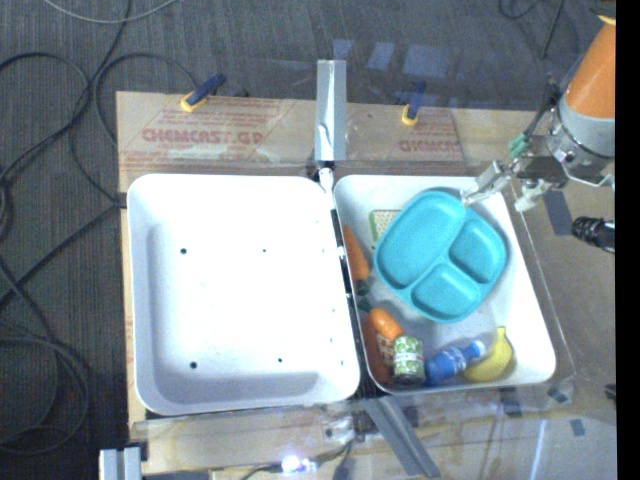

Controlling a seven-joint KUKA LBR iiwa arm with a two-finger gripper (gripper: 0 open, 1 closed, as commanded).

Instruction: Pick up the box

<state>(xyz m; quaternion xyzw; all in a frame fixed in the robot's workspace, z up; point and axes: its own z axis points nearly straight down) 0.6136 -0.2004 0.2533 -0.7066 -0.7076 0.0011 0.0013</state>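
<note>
Because the box [383, 225] lies across the blue plate [445, 253] from the claw [487, 185], half covered, take its exposed edge; expect it light and stiff. You cannot tell the claw's state.

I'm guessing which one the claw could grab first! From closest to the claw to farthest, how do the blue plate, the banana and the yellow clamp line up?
From the claw:
1. Blue plate, just beside it in the right bin.
2. Banana, in that bin's near right corner.
3. Yellow clamp, far left on the bench's back edge.
</note>
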